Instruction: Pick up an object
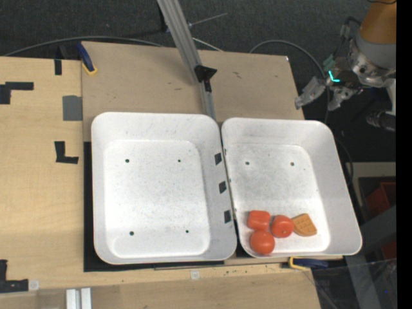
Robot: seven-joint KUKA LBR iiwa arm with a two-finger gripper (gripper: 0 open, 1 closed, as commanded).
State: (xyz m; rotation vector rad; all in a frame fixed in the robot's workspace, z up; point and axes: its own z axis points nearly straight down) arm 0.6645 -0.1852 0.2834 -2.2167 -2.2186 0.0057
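Three red round pieces lie close together in the front of the right bin (322,172): one (259,219) at the left, one (281,226) to its right and one (262,242) nearest the front wall. An orange wedge-shaped piece (304,224) lies just right of them. My gripper (322,97) hangs beyond the right bin's far right corner, outside the bin and well away from the pieces. Its two fingers stand apart, open, with nothing between them.
The left bin (103,172) sits beside the right one, their walls touching along the middle. A slanted metal rail (183,34) with a black clamp (205,73) runs down to the bins' far edge. A blue clip (86,57) lies at the bench's far left.
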